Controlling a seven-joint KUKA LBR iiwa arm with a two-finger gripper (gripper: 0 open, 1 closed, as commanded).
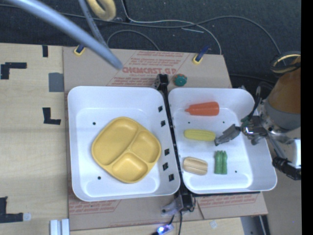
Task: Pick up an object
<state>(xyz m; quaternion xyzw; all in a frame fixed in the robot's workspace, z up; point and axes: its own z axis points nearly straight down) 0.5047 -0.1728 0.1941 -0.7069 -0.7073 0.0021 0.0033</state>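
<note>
The right bin holds an orange carrot at the back, a yellow corn cob in the middle, a tan bread roll at the front left and a green asparagus bundle at the front. My gripper reaches in from the right, hanging just right of the corn cob and above the asparagus. A dark finger points toward the corn. Nothing shows between the fingers.
The left bin holds a yellow divided plate. A black divider with clips runs between the bins. A small teal object lies behind the bins on the cardboard. Cables trail across the dark back.
</note>
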